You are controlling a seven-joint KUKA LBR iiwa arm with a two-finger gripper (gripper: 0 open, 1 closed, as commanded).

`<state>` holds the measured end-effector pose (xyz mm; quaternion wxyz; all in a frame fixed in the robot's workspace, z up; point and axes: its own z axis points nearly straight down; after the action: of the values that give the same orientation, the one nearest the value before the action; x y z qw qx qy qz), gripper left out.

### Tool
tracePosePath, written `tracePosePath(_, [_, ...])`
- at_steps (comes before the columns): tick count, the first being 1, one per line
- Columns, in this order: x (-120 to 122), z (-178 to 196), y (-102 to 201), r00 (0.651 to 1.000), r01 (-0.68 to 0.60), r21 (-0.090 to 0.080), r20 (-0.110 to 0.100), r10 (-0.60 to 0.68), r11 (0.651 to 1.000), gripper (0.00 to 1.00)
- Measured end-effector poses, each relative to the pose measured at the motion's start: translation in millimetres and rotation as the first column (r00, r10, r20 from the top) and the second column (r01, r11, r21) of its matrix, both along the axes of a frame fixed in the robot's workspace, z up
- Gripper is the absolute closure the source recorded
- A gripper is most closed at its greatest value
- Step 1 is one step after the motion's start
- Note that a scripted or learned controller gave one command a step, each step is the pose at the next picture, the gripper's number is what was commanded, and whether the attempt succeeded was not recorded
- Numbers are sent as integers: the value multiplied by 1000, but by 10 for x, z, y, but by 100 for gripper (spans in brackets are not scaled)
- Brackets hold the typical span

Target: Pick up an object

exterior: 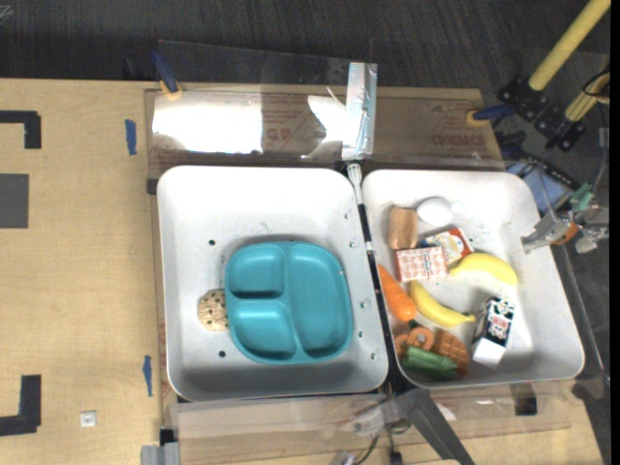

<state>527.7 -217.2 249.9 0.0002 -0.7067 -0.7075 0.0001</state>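
The right bin [547, 342] holds a heap of toy food. A yellow banana [481, 269] lies near its middle, with a second banana [441, 308] below it. An orange carrot [397, 296] rests along the left wall. A brown bread piece [402, 227] and a white round lid [433, 209] sit at the back, and a red-and-white carton [421, 262] lies just in front of them. A black-and-white milk carton [494, 329], a brown waffle [444, 342] and a green pickle [429, 360] lie at the front. In the left bin [184, 201], a teal divided plate [288, 298] has a cookie [212, 309] at its left.
A clear plastic sheet [262, 114] stands behind the bins on cardboard. A yellow pole [576, 32] and dark clamps are at the top right. Small metal and orange hardware [560, 229] sits at the right bin's right rim. A tan bench [68, 260] spreads to the left.
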Motion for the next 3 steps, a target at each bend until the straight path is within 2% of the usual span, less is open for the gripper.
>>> tracePosePath(1, [-54, -764, 634, 995, -99, 2, -2, 99, 995, 0])
tracePosePath(2, [529, -1460, 911, 986, -166, -3, 8, 166, 986, 0])
tracePosePath(3, [669, -1550, 839, 986, -167, -2, 17, 167, 986, 0])
